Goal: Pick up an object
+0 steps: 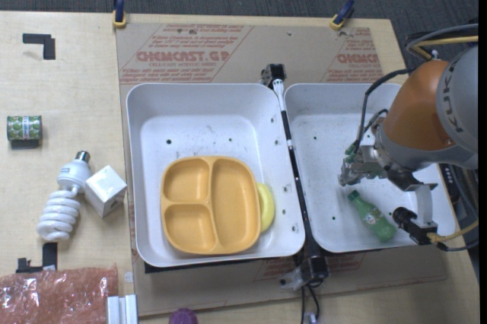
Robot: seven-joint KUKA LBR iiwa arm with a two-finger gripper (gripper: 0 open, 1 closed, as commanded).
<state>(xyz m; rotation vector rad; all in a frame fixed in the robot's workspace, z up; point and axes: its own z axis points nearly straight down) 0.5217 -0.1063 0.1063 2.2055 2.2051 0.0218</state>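
Green bottle (372, 217) lies on its side in the right bin (323, 132), toward the near right corner, cap end pointing up-left. That's the only pickable thing in this bin, so I take it as the target. My claw (356, 172) sits low over the right bin, just beside the bottle's cap end, up-left of it. Can't tell whether it is spread or clenched; it's too small and dark against the wrist. Nothing visible in its grip.

Progress: judged early. Bottle rests flat on the bin floor, not lifted. Approach looks roughly done; left to do are lining up over the bottle body, closing on it, and lifting.

Left bin (144, 163) holds a yellow divided tray (211, 203) with a yellow item (266, 206) peeking out on its right edge. On the counter (61, 239), a light bulb (61, 204) and a white cube (106, 190), well apart from me.
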